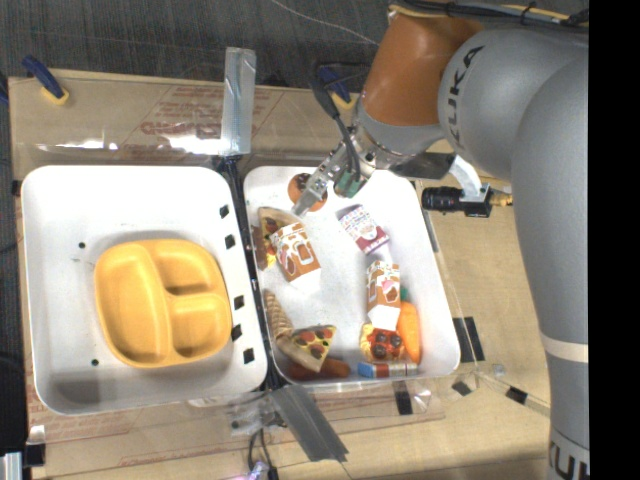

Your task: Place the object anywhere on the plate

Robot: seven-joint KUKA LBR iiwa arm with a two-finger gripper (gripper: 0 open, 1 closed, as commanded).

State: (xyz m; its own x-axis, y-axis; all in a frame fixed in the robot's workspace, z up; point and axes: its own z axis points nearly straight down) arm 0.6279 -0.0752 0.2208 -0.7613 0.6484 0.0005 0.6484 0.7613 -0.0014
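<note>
The jaws point(322, 183) hang over the far end of the right bin point(425, 228), beside a small round brown toy point(303, 187); I cannot tell whether they grip anything. The yellow plate point(160, 300) lies well to their left, in the left bin point(50, 208).
</note>
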